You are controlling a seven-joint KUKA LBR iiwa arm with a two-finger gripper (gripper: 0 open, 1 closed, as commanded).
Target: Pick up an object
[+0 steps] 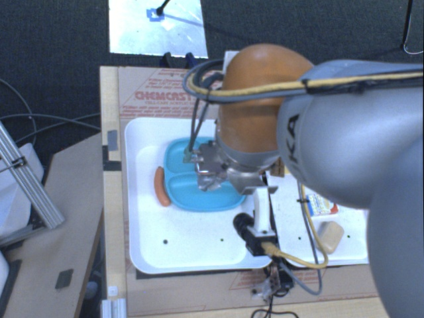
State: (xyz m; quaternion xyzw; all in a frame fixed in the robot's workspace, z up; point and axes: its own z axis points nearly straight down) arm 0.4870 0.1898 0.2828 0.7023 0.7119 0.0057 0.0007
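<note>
The blue dish (199, 191) lies in the left bin (142, 244), near its middle: a shallow, pale blue plastic plate with a raised rim and a dividing ridge that splits it into compartments. My wrist covers its right part, so I see only the left and lower portions.

My gripper (211, 175) hangs over the dish's right half, at or just above its surface. From this slanted view I cannot tell whether it is spread or closed, nor whether anything sits in it.

Just beside the dish's left rim lies a small orange-red sausage (160, 185), lengthwise along the rim, seemingly touching it.

Behind the bin, a brown cardboard sheet (156, 91) carries red print that reads "CHEMCAST", with smaller lines under it too fine to read. On my grey arm (351, 138) a large dark letter "K" and part of an "A" show.

In the right bin (344, 260) a tan rounded block (331, 236) rests near the front wall, and a small packet (320, 205) with red and blue print lies behind it; its writing is too small to make out. A yellow cable (311, 244) loops across that bin, and a black cylinder (250, 234) juts from my wrist over the divide between the bins.

My orange band (262, 98) and forearm block most of the right bin and the back of the left one.
</note>
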